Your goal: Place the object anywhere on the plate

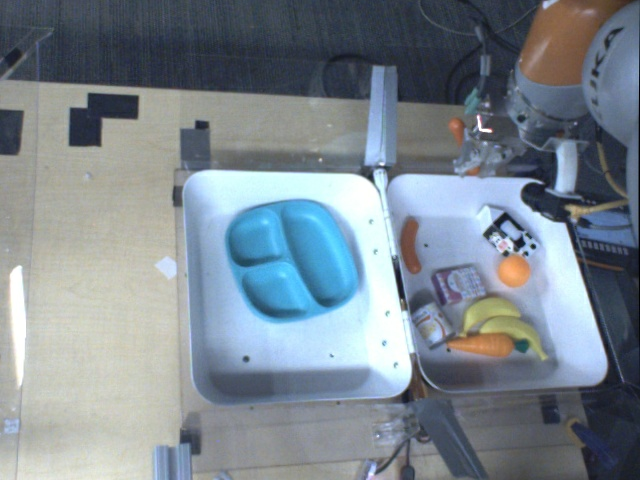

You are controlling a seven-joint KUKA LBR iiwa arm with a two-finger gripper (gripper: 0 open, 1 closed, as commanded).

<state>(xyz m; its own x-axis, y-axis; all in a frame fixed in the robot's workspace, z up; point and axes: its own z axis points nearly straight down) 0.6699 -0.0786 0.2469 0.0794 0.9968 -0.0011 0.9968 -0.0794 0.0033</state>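
Observation:
A blue plate (pixel 292 259) with three compartments lies in the left white bin (pixel 215 368), and nothing rests on it. The right bin (pixel 580 368) holds the loose objects: a red-brown sausage (pixel 410 244), a purple box (pixel 459 285), a small can (pixel 430 324), yellow bananas (pixel 502 320), a carrot (pixel 484 346), an orange ball (pixel 514 271) and a black-and-white item (pixel 510 234). My gripper (pixel 478 154) hangs over the back rim of the right bin, well apart from all of them. Nothing shows in its grasp.
A metal divider post (pixel 380 118) stands behind the seam between the two bins. Cables (pixel 455 13) loop behind the arm. The arm's orange band (pixel 556 30) sits at the top right. Black tape marks (pixel 100 116) lie on the bench at the left.

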